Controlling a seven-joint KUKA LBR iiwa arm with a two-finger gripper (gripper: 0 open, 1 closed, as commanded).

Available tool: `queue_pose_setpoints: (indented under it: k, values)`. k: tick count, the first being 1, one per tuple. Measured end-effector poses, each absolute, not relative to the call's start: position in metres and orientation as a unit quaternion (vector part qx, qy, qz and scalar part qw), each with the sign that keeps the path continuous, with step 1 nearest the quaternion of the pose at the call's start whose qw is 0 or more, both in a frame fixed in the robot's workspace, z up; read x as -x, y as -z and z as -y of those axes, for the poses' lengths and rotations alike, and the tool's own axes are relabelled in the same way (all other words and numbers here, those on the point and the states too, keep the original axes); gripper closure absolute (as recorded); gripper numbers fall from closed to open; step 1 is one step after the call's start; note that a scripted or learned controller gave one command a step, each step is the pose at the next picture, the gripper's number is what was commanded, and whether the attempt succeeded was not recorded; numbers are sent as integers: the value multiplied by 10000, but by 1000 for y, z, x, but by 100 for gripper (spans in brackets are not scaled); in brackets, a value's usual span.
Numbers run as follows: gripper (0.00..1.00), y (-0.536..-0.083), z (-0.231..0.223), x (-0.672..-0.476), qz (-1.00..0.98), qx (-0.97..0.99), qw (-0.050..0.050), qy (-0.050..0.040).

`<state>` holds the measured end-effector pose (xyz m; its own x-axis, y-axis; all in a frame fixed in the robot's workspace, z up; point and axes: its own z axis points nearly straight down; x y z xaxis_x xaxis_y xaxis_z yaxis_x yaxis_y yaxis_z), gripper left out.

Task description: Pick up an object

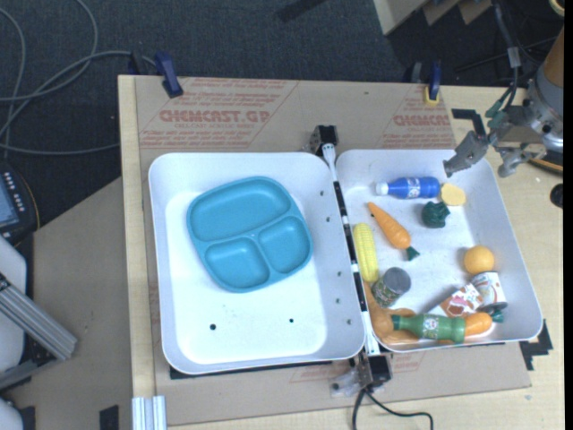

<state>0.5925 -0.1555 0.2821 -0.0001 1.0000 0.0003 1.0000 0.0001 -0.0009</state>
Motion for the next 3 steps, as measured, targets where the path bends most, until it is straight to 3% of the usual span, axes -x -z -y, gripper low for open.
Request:
queue_pose_setpoints:
  k: [1, 2, 3]
  values:
    - [0, -148, 119, -635, 7089, 7053, 50, -22]
    - [0, -96, 89, -593, 7074, 7068, 44, -23]
    - [100, -111, 91, -597, 7068, 7074, -12, 10]
